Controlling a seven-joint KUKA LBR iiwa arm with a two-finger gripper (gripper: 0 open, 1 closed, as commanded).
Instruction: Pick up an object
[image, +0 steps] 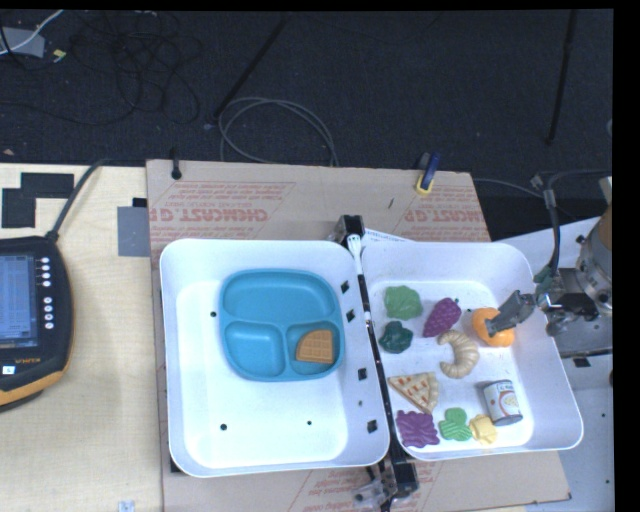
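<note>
**A:** What sits on the bench?

**B:** Two shallow white plastic bins side by side. The left bin holds a turquoise plastic divided plate, and in the plate's small compartment at about four o'clock lies a tan waffle-shaped toy. The right bin holds a scatter of toy foods.

**A:** Which ones?

**B:** Near its centre, a beige curved croissant toy. At ten o'clock from it, a light green leafy toy and a dark green broccoli-like toy. At eleven o'clock, a purple grape-bunch toy. At seven o'clock, a tan pizza-slice toy, with a second purple cluster, a small green toy and a small yellow toy along the near edge. At five o'clock, a small silver tin can lying tilted.

**A:** And the robot?

**B:** Its grey two-finger gripper reaches in from three o'clock, low over a round orange fruit toy at two o'clock from the croissant. That fruit looks like the thing to be picked.

**A:** Does it have it?

**B:** I cannot tell how the jaws stand; the tip overlaps the fruit's right side and hides the contact. The slanted approach probably suits a round thing lying apart from its neighbours.
</note>
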